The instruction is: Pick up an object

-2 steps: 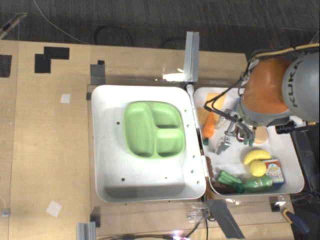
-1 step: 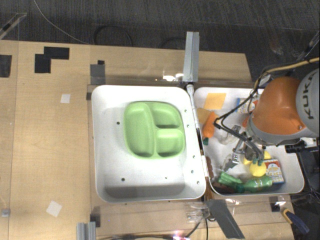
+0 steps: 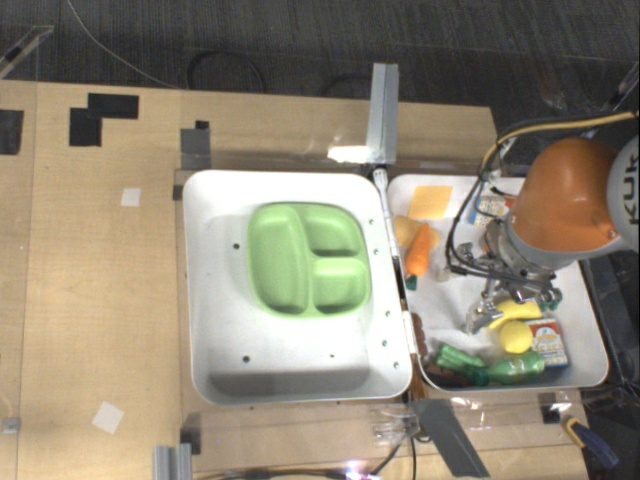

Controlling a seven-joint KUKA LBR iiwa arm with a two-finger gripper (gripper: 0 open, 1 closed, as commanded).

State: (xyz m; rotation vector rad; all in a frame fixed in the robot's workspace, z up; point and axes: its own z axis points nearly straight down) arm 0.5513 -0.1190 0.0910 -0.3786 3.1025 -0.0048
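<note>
The arm, smooth grey with a glossy orange band, reached in from the right edge of the frame over the right bin (image 3: pixel 598 360), a shallow white tray with rounded corners. Its gripper (image 3: pixel 487 314), a cluster of bare metal parts, hung low in the middle of that bin; whether it was open or closed could not be told, and nothing could be seen held in it.

Just right of the gripper lay a rounded, lemon-like yellow piece (image 3: pixel 515 339), with a longer yellow shape (image 3: pixel 522 311) touching its upper side. A small printed carton (image 3: pixel 547 344), red and white, sat against the lemon's right. Along the bin's lower wall lay a translucent green bottle (image 3: pixel 510 370) on its side, and a dark brown item (image 3: pixel 447 369) lay left of it. In the bin's upper left were a flat, matte orange-yellow square (image 3: pixel 432 202) and a tapered orange carrot (image 3: pixel 418 251).

The left bin (image 3: pixel 215 298), at frame centre, held a pale green moulded plate (image 3: pixel 290 258) with three rounded compartments.
</note>
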